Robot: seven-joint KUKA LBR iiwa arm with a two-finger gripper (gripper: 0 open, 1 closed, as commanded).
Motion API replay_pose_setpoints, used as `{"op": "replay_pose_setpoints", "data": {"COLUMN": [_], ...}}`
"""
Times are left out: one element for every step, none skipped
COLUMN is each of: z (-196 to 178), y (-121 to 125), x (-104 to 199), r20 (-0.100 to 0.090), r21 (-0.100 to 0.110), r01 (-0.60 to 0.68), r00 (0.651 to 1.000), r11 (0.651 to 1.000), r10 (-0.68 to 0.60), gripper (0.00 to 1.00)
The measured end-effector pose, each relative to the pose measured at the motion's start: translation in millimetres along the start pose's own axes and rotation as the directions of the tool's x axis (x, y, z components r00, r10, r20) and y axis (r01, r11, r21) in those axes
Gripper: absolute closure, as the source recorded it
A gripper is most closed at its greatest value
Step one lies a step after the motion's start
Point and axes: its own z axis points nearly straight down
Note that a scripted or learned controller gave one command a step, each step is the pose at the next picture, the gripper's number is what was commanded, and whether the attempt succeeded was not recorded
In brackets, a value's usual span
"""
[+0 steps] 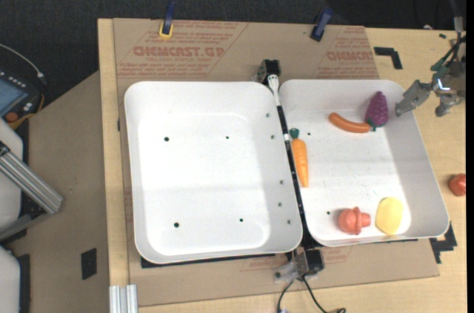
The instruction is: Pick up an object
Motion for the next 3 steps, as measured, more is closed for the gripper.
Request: {"op": "replay_pose_setpoints", "data": {"z": [-60,-69,-184], "y": [-66,-105,-68], "x": [-3,-2,-2], "r20": [0.001,-0.001,0.007], "r21": [-0.006,-0.001,-0.018], "r01": [0.001,0.003,0.008], "r00": [1.000,1.000,1.000], "r11": [1.000,1.000,1.000], "r10": [-0.001,-0.003,-0.007], "gripper": [0.00,0.00,0.00]}}
